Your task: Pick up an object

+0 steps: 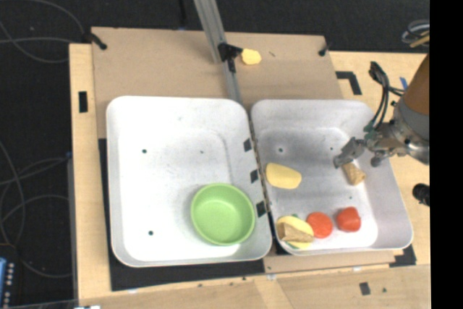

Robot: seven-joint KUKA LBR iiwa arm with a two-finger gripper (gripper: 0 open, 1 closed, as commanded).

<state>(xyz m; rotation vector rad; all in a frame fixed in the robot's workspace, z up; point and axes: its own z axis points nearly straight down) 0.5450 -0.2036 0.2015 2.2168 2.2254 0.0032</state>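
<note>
Over the right bin (405, 228), by its right edge, I've got the gripper (356, 158) w/ jaws spread partway. A tan block (354, 173) sits just below the tips, touching or nearly so; can't tell if it's actually pinched, so I don't count it as held. Rest of that bin: yellow piece (283, 176) near the left wall; along the front edge a yellow-tan item (295, 231), an orange ball (320, 223) and a red piece (349, 219). Left bin (145, 127) has a green bowl (223, 213) at its front right corner.
</note>
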